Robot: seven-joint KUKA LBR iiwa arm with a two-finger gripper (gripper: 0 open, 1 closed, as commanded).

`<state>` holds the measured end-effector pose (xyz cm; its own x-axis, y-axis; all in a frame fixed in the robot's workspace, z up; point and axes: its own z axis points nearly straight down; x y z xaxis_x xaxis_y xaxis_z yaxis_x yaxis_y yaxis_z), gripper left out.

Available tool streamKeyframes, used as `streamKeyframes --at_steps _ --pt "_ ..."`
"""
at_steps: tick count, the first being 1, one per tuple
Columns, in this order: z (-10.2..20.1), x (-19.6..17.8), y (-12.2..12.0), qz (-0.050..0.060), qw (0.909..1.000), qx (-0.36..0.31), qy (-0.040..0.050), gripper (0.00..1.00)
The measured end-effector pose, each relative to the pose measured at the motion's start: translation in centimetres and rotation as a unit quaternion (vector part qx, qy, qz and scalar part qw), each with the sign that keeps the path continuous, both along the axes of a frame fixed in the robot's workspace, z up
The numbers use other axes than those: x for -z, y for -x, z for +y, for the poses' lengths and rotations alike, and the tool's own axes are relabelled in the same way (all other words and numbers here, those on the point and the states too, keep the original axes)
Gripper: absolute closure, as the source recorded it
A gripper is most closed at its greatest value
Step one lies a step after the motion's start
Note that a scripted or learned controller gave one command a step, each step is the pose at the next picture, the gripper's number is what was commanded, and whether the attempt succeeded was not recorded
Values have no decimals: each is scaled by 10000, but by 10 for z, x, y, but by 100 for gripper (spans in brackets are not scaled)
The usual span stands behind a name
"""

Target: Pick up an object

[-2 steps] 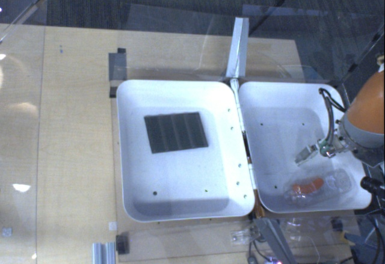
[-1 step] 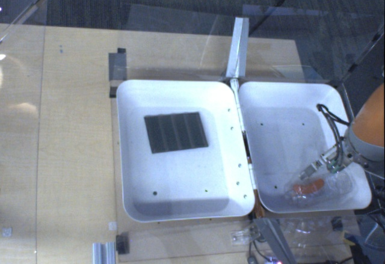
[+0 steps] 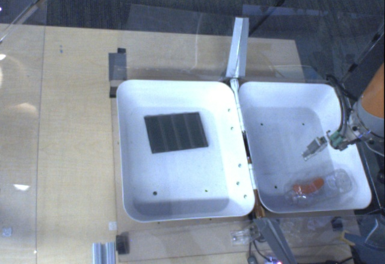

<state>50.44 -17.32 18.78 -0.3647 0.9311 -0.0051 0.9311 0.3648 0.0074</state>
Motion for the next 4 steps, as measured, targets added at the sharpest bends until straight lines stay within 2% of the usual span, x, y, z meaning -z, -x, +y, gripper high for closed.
streamKeyframes --at_steps 1,2,3,4 --pt "0 -11 -3 -34 10000 -8 7 100" --pt "0 -11 -3 -33 10000 -6 7 0" --pt "-32 97 13 -30 9988 -495 18 0" --pt "19 -25 13 -2 10000 63 0 0"
